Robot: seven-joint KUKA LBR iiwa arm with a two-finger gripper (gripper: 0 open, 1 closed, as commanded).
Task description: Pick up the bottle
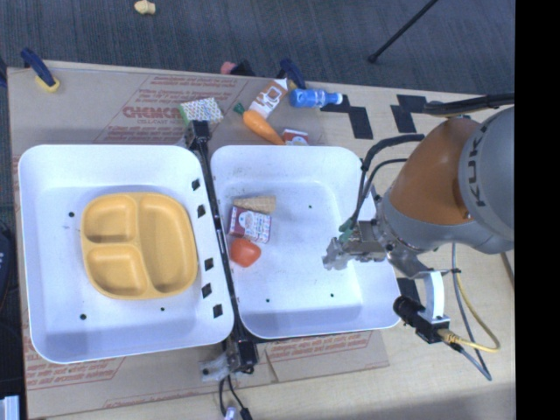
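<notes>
A small blue bottle (311, 99) lies on its side on the cardboard behind the right bin (350, 309), outside it. Beside it, to the left, lies a white bottle with an orange label (270, 97). My gripper (343, 252) hangs low over the right part of the right bin, well in front of both bottles and apart from them. Nothing shows in it. The grey and orange arm (442, 191) reaches in from the right above the bin's right wall.
An orange carrot (262, 127) and a small red packet (296, 136) lie by the bottles. In the right bin's left part sit a tan wedge (255, 204), a red-white packet (251, 225) and a red tomato (246, 252). The left bin (44, 322) holds a yellow divided plate (138, 244).
</notes>
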